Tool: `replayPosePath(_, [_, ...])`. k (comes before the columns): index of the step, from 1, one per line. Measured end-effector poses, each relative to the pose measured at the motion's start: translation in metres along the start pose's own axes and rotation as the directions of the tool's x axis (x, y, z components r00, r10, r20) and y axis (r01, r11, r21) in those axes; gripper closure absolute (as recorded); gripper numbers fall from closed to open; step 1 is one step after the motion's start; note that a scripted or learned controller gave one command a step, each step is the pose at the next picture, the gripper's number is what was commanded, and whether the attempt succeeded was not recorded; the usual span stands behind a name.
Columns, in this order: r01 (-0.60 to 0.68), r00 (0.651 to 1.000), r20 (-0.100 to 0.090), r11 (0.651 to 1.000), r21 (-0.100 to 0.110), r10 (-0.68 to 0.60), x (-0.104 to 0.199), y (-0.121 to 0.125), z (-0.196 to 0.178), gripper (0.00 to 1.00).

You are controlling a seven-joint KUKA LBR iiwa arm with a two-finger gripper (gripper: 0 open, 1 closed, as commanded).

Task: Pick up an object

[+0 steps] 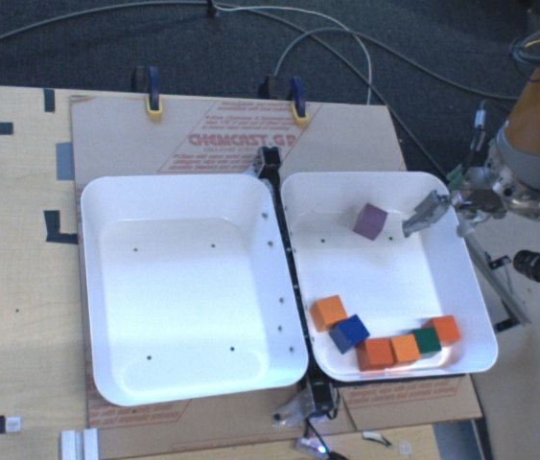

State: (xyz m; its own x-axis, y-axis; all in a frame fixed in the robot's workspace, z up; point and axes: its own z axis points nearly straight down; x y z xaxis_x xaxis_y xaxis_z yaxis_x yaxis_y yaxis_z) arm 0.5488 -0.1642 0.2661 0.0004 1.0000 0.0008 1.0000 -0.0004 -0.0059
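From my remote seat the pick had not happened yet: nothing sat between the fingers, and every block lay on the floor of the right bin (461, 266). The gripper (425, 215) hung over that bin's upper right part, reaching in from the right, and I could not tell whether it was spread or closed, since it read as a single grey wedge at this angle. Nearest candidate was the purple block (370, 221), just beside the gripper tip on its left, apart from it, not touching as far as I could see. The rest clustered along the bin's lower edge: an orange cube (328, 310) touching a blue cube (349, 333), then an orange block (378, 353), a lighter orange block (405, 349), a green cube (428, 339) and another orange one (446, 329). The left bin (92, 257) had no part in this. Still to do, by my reading: descend, close on a block, lift. The arm's upper part was cut off at the frame edge; wrist detail was blurry.
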Motion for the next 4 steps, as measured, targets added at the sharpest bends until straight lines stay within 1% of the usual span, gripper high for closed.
replayPosePath(1, [0.001,1.000,0.001,1.000,-0.006,-0.001,0.000,0.001,-0.003,0.00])
replayPosePath(2, [0.001,1.000,0.000,1.000,0.000,-0.001,0.002,0.003,0.060,0.00])
replayPosePath(3, [0.000,1.000,0.000,1.000,-0.001,0.000,-0.007,0.005,0.114,0.00])
replayPosePath(4, [0.001,1.000,0.000,1.000,-0.001,-0.001,-0.009,0.002,0.177,0.00])
